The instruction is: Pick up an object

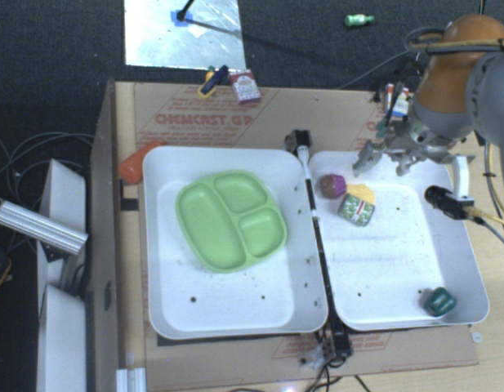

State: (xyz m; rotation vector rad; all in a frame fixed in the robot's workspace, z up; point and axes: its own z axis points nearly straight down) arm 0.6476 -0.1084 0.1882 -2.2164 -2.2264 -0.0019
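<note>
In the right bin (399, 300), a small purple object (332, 186) lies near the back left corner. A yellow-topped can with a green and white label (357, 205) lies just right of it, touching or nearly so. A dark green block (439, 301) rests in the front right corner. My gripper (382, 162) hangs over the bin's back edge, up and to the right of the purple object. It is open, its two fingers (362, 161) spread with nothing between them.
The left bin (227, 313) holds a light green divided plate (231, 219). An orange object (131, 163) sits outside its back left corner. A red box (247, 86) and a yellow-black item (212, 80) lie on the cardboard behind the bins.
</note>
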